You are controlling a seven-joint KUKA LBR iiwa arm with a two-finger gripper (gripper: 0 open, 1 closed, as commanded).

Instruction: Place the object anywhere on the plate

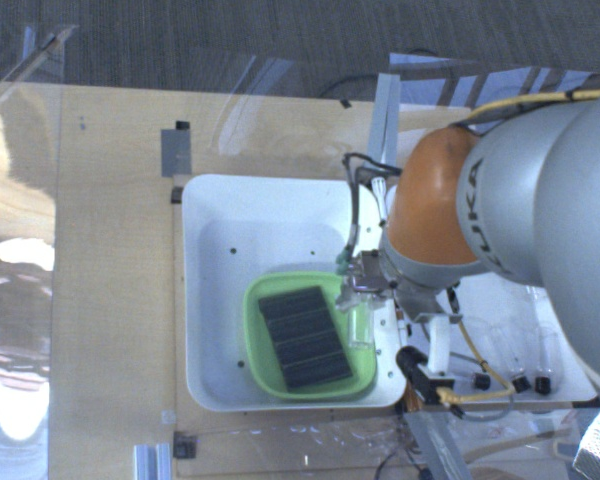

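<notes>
At the right rim of the left bin, just above the divide between the two bins, the gripper sits as a small metal cluster tucked under the arm's wrist. The wrist hides most of it from above, so it cannot be told whether it is open or closed, and nothing can be seen held in it. It is just beside the upper right edge of the green plate.

The plate is a rounded, shallow green dish lying in the lower right part of the left bin, close to the bin's near wall. On the plate lies the object, a dark, flat, ribbed rectangle, turned at a slight diagonal and covering most of the plate's middle. It lies apart from the gripper, within the plate's rim.

Above the gripper, the orange band of the arm bulges over the bin divide, and the large grey arm fills the right side, covering much of the right bin. A yellow cable runs along the arm's top. Both bins rest on a pale wooden bench, with a small grey bracket fixed near the left bin's far corner. Dark carpet lies beyond the bench.
</notes>
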